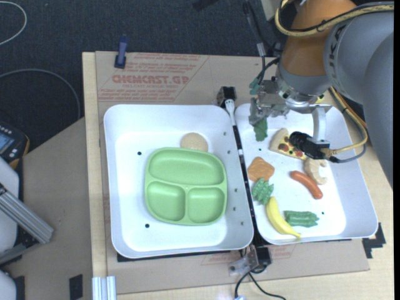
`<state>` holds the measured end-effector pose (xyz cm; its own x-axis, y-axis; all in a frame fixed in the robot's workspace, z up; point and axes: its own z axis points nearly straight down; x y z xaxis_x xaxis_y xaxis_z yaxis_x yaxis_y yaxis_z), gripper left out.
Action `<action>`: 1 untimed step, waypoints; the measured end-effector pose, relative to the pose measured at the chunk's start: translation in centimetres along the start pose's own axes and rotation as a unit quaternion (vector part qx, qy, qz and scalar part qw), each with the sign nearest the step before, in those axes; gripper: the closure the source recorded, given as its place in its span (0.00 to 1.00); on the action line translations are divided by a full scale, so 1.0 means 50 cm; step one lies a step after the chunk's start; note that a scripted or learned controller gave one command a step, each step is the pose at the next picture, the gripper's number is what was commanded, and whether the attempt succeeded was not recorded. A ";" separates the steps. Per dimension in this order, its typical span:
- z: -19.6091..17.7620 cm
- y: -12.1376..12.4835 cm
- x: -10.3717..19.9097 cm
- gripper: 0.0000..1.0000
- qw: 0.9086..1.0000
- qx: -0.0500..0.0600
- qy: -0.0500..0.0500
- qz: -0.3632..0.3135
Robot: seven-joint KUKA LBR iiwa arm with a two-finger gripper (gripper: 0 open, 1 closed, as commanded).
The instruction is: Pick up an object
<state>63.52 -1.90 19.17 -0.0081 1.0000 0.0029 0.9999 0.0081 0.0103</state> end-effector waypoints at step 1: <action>-0.091 -0.163 0.053 1.00 1.000 0.007 0.000 0.003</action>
<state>55.32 0.65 23.62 -0.0028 1.0000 0.0031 1.0000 0.0028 -0.0034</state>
